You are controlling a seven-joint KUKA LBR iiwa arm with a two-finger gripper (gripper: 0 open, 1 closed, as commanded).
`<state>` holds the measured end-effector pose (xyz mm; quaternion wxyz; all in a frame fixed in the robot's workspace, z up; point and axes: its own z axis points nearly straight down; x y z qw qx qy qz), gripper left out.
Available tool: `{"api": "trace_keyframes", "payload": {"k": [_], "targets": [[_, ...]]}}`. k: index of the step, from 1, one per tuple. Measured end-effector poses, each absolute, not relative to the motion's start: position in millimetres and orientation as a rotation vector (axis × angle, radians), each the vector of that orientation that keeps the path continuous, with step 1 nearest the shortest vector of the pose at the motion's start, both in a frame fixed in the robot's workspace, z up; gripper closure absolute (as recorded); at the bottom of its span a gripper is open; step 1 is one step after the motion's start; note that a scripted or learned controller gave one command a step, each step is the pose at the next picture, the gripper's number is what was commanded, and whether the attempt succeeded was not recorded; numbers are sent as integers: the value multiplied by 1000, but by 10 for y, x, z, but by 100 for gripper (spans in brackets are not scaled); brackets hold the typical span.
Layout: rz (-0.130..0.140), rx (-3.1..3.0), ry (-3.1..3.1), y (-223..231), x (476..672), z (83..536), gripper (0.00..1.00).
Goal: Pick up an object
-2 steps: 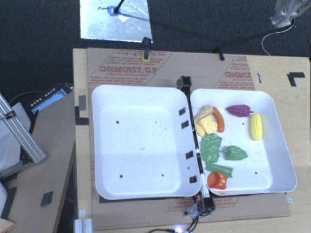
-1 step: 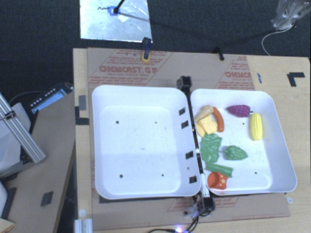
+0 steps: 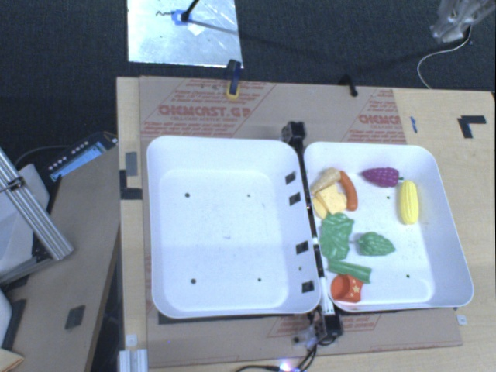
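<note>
The right white bin (image 3: 446, 208) holds several toy foods. A purple fruit (image 3: 380, 177) and a yellow corn cob (image 3: 408, 201) lie toward its far right. An orange sausage shape (image 3: 349, 191) leans against pale yellow pieces (image 3: 328, 194) by the left wall. Nearer the front are a green leafy piece (image 3: 335, 235), a green pepper (image 3: 375, 244), a green pod (image 3: 350, 270) and a red-orange pepper (image 3: 346, 288). My gripper (image 3: 460, 10) hangs high at the top right, well beyond the bin's far edge and apart from every object.
The left white bin (image 3: 225, 223) sits beside the right one, joined along a black clipped seam (image 3: 304, 208). Both rest on a cardboard sheet (image 3: 201, 107). A shiny metal plate (image 3: 184, 20) lies at the back. An aluminium frame (image 3: 31, 215) stands at the left.
</note>
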<state>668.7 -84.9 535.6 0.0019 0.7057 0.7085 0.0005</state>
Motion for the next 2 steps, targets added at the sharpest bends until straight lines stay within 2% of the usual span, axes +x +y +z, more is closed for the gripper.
{"api": "trace_keyframes", "payload": {"k": [2], "targets": [[2,2219,2221,-881,6521,5355,100]]}}
